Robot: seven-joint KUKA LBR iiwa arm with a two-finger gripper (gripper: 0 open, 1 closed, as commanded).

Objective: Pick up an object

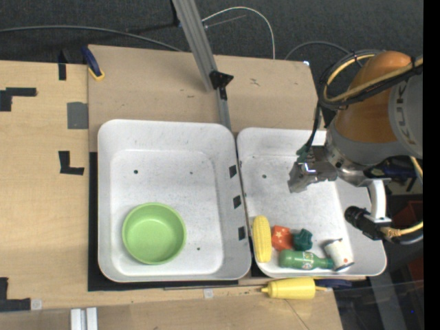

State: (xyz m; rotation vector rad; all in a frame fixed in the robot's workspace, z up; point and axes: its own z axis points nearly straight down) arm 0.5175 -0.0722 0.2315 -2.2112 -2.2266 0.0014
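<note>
Clutter crowds the near edge of the right bin point(275, 146): a yellow corn cob point(261, 238), an orange-red piece point(280, 237), a dark green piece point(302, 239), a green bottle point(302, 259) and a white cup point(338, 251). Above the bin's far part hangs the gripper point(301, 177); its state cannot be made out. A green bowl point(154, 233) sits in the left bin point(165, 143), and a yellow bottle point(292, 289) lies outside on the bench.

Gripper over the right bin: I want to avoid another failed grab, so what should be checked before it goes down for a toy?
1. Gripper holds nothing so far: ok, nothing shows between its tips.
2. Gripper above a target: not ok, it hangs over bare floor of the right bin; the toys lie nearer the front wall.
3. Targets separated: not ok, corn, red piece, dark green piece and green bottle are bunched.
4. Finger opening: cannot tell.
5. Yellow bottle reachable: not ok, it lies outside the bin.
</note>
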